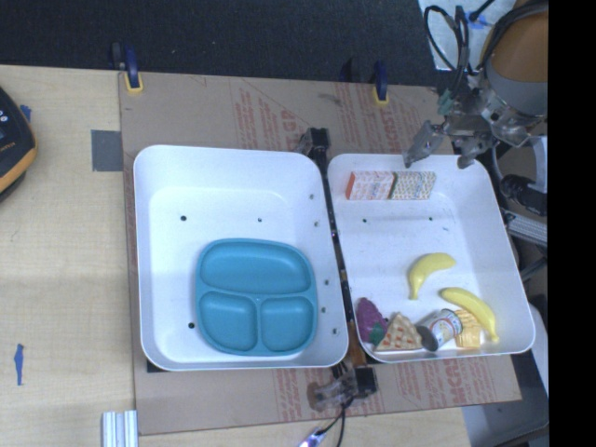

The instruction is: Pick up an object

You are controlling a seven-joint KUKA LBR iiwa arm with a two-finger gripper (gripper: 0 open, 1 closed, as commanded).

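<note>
Gripper (pixel 440 149): fingers seen spread apart, nothing between them, poised over the right bin's (pixel 503 240) far rim.
Box (pixel 391 185): lying just below the gripper, long axis set left to right.
Bananas (pixel 428 271) (pixel 470 310): placed mid-bin and toward the near right.
Clutter: can (pixel 441 330), sandwich wedge (pixel 400 334), grapes (pixel 371 317) crowded at the near edge.
Left bin (pixel 158 250): blue tray (pixel 255 296) held inside.

Two bins sit side by side on the surface (pixel 65 277). The left bin (pixel 158 250) holds a divided plate (pixel 255 296) toward its near side. In the right bin (pixel 494 240), a flat box (pixel 390 185) lies along the far wall, two bananas (pixel 428 272) right of centre, and a can (pixel 442 329) at the near wall. The tool (pixel 438 149) hangs over the far rim.
</note>
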